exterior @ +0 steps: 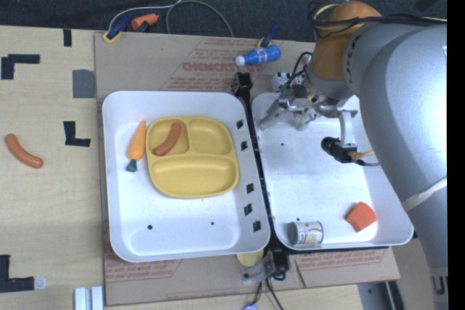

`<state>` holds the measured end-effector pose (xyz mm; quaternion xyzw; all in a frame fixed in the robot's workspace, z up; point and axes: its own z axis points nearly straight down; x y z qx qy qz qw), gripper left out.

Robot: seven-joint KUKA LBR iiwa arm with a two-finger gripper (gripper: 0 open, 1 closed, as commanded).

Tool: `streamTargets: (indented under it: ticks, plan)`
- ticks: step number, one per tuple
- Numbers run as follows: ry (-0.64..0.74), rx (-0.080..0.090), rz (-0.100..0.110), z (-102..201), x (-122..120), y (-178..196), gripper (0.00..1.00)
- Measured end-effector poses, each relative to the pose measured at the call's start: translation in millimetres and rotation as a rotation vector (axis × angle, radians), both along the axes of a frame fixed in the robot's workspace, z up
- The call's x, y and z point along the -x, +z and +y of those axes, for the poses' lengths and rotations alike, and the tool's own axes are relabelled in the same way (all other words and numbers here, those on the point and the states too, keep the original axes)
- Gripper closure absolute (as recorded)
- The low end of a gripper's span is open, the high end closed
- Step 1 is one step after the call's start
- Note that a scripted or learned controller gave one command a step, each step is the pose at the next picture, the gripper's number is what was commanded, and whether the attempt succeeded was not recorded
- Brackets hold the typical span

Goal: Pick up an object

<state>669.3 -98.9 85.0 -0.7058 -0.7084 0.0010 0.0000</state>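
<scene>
My gripper [285, 120] hangs over the far left part of the right bin [312, 185], its two fingers spread open with nothing between them. An orange block [361, 216] lies in that bin's near right corner. A small can [308, 232] lies on its side by the near wall. Both are well apart from the gripper. In the left bin [182, 229] a yellow divided plate [192, 174] carries a toy sausage [166, 139] in its far left compartment. A toy carrot [136, 141] lies just left of the plate.
The grey arm covers the right bin's far right side. A black cable fitting [338, 149] hangs below the wrist. Outside the bins lie another sausage [23, 151] on the bench at left, a blue clamp [259, 56] and an orange-yellow clamp [131, 24].
</scene>
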Motion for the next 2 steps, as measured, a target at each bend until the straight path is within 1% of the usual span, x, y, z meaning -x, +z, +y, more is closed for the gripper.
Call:
streamTargets:
  ticks: [1,2]
  plan:
    - [0.003,-0.004,-0.009,54,36,107,0.00]
    - [-0.007,0.001,0.004,0,4,14,0.00]
